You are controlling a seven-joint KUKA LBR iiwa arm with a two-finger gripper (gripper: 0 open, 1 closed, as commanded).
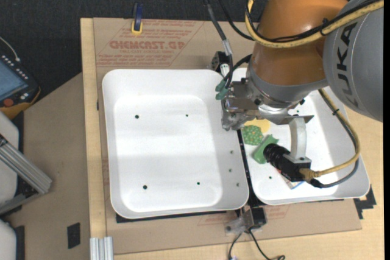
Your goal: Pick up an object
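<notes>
1 arm (292,39) bent over right bin (341,182) | gripper (234,115) at its left wall | grip state unclear

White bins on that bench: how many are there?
2. The left bin sits in the middle of the bench; the right bin lies beside it, largely covered by the robot arm. More small things may be hidden beneath the arm.

The bench (91,131) carries two white bins (164,143) side by side.
</notes>
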